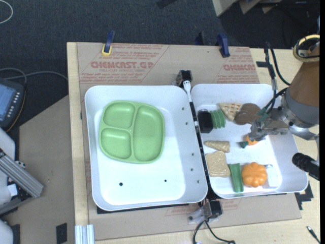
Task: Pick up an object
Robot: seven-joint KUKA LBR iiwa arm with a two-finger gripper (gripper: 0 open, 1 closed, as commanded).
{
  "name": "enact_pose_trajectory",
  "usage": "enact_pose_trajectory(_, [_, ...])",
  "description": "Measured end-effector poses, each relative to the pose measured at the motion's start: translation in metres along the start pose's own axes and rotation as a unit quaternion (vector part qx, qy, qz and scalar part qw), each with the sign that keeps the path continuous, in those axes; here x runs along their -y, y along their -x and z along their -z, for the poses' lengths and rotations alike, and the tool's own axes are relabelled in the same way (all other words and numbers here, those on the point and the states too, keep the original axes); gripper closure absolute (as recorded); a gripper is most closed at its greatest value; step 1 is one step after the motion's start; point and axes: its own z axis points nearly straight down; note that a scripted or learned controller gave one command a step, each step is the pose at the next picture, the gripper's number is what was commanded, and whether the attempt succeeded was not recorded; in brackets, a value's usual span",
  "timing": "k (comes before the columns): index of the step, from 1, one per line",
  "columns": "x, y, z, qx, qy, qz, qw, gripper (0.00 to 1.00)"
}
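I am reaching into the right bin (231, 89) from its far side, and my gripper (255, 133) is hanging low over the middle of it. My wrist and its dark fittings are covering the tip, so I cannot tell whether the gripper is spread or pressed together, or whether it is pinching anything.

Just beneath the tip, a small orange piece (251, 141) with a bit of green on it is lying on the bin floor. My tool is partly hiding it, and whether the two are touching is hard to make out.

Beyond the tip, a brown lump (247, 113) is sitting with its edge tucked under my wrist, and a tan latticed wedge (229, 109) is lying just beside it. Further out, a black and green item (208, 120) is resting near the bin's wall.

On the near side of my tool, an orange pumpkin (254, 174), a green stick (235, 177), a bread slice (217, 163) and a pale wedge (217, 146) are lying apart.

Well away, in the left bin (132, 193), a green divided plate (133, 131) is lying flat.
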Motion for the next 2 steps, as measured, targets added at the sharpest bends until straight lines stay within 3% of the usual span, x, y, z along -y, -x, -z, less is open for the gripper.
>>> enact_pose_trajectory(1, [-0.005,-0.055,0.004,0.0,0.001,0.001,1.0,1.0])
enact_pose_trajectory(2, [0.01,-0.039,0.01,0.001,0.0,-0.004,1.0,1.0])
